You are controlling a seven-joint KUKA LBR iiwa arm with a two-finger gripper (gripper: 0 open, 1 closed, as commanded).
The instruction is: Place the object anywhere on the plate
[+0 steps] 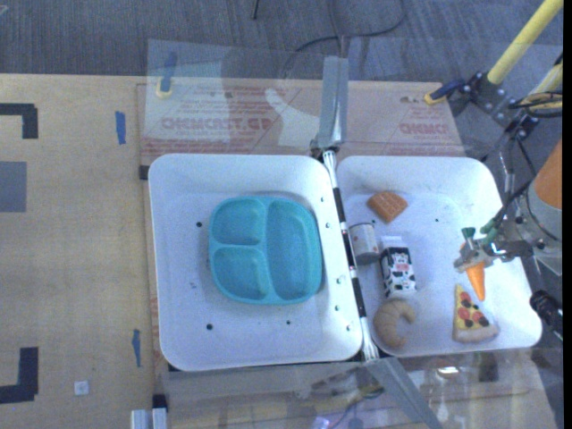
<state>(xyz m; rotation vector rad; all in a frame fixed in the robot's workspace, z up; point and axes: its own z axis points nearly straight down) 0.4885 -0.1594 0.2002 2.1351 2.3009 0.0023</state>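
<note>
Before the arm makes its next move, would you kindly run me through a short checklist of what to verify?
1. Hand positioned at a target: ok, it sits right at the carrot in the right bin.
2. Carrot held between the fingers: cannot tell.
3. Blue plate ready in the left bin: ok, nothing lies on it.
4. Neighbours apart from the carrot: not ok, the pizza slice lies right beside it.
5. Path across the divider: cannot tell.
</note>
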